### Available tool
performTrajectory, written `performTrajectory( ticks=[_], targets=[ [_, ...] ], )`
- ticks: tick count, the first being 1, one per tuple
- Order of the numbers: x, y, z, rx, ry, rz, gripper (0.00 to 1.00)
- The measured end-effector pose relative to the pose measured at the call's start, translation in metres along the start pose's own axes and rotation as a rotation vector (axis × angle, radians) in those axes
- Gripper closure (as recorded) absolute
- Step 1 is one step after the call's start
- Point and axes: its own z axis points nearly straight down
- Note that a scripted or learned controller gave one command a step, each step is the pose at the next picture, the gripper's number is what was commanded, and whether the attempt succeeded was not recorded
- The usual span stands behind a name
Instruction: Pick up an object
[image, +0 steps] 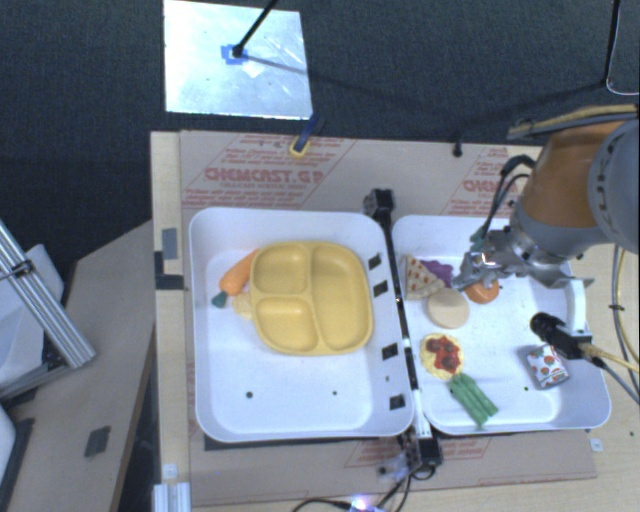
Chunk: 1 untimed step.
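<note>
Over the right bin (590, 400), the gripper (478, 268) hangs low beside an orange round piece (485, 291), which lies just under and right of its tip, possibly touching. Whether the jaws are apart or together I cannot tell. Left of it lies a pizza slice (422, 275); a tan disc (448, 309) sits below.
</note>
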Motion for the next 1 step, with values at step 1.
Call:
performTrajectory(
  ticks=[1],
  targets=[
    [-0.0004,0.0021,-0.0542,-0.001,0.0,-0.001,1.0]
  ],
)
